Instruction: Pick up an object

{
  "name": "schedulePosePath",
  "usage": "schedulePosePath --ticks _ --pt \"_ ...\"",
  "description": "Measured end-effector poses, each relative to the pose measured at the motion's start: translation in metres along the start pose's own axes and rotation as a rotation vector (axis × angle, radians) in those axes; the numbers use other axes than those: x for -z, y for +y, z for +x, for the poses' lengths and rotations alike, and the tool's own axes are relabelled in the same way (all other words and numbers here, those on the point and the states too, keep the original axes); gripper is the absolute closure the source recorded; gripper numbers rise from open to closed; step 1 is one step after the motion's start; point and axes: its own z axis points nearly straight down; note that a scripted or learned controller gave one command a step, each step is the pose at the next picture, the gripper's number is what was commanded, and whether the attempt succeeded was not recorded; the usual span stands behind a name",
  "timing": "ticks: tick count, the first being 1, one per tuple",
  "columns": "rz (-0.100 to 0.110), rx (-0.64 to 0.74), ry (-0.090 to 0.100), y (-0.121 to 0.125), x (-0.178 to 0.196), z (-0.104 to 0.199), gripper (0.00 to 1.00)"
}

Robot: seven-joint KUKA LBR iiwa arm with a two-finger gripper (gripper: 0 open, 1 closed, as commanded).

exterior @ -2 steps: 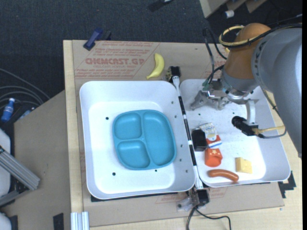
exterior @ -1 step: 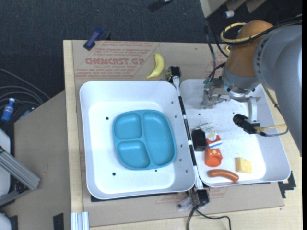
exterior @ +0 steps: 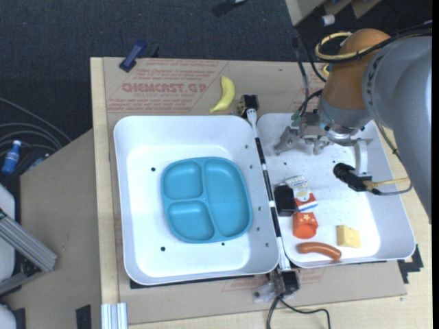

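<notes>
Nearest the camera, at the front of the right bin [exterior: 394,242], lie a sausage [exterior: 319,250] and a yellow cheese wedge [exterior: 348,236], with a small red toy [exterior: 305,224] just behind the sausage and a black block [exterior: 284,199] beside a white-and-red packet [exterior: 300,188] against the bin's left wall. Any of these would answer the task, and none is yet taken. A blue divided plate [exterior: 206,199] sits alone in the left bin [exterior: 130,149], and a banana [exterior: 223,94] rests on the desk [exterior: 110,101] beyond both bins. The grey arm [exterior: 405,81], its orange band [exterior: 350,67] showing above the wrist, reaches in from the right and hangs over the back of the right bin, well apart from the cluster of objects. Its gripper [exterior: 302,142] points down with the fingers [exterior: 285,142] spread moderately wide and nothing between them. The step in hand looks like the approach before a grasp. To do it well, the arm would likely need to travel toward the front of the bin and settle squarely above one object; the cheese wedge, standing clear of its neighbours, seems the easiest choice, while the packet and block lie so close together that the fingers risk catching both or wedging against the wall.
</notes>
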Motion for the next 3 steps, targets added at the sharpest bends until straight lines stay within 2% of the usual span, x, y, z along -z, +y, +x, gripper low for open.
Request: schedulePosePath --ticks 1,2,3 --pt "-0.002 0.000 0.000 0.001 0.010 0.000 1.00" --pt "-0.001 0.000 0.000 0.000 0.010 0.000 0.00" --pt "-0.001 0.001 0.000 0.021 -0.010 -0.003 0.00"
